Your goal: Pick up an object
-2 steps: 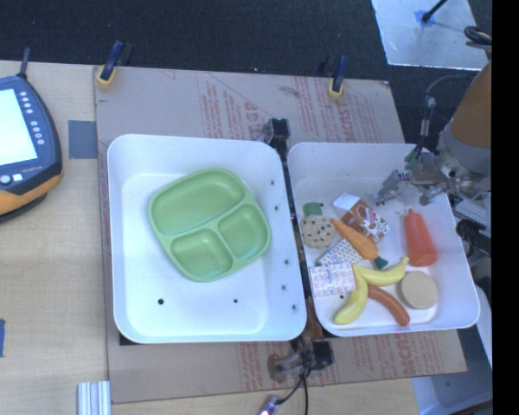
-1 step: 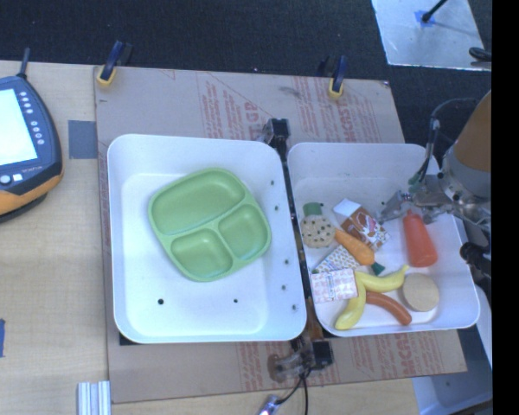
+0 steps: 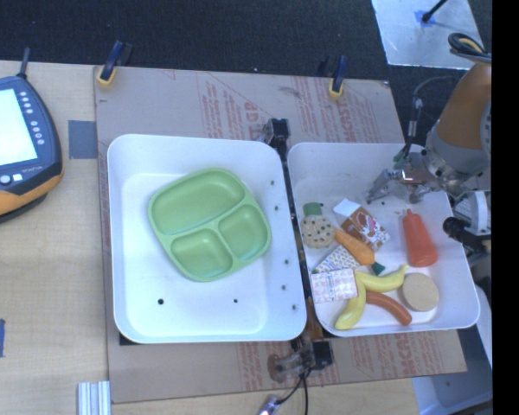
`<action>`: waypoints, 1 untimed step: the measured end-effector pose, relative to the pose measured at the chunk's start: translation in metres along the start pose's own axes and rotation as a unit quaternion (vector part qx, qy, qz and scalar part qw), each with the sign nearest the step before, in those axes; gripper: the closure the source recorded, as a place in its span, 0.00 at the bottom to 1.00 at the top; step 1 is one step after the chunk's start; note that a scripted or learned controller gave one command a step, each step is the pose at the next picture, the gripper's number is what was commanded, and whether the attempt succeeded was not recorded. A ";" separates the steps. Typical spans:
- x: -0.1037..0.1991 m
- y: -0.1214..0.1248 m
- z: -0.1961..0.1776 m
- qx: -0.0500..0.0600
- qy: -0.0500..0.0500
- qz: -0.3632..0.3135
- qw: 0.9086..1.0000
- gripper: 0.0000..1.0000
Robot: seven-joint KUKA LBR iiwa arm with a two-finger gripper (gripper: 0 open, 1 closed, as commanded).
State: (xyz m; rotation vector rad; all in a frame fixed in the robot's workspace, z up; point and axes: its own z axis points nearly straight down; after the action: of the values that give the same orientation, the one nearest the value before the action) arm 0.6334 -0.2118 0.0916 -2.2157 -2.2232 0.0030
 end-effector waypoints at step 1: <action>0.000 -0.047 -0.024 0.000 -0.001 -0.001 1.000 0.00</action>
State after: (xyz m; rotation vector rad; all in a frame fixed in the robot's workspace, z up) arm 0.5865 -0.2119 0.1157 -2.2148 -2.2247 0.0051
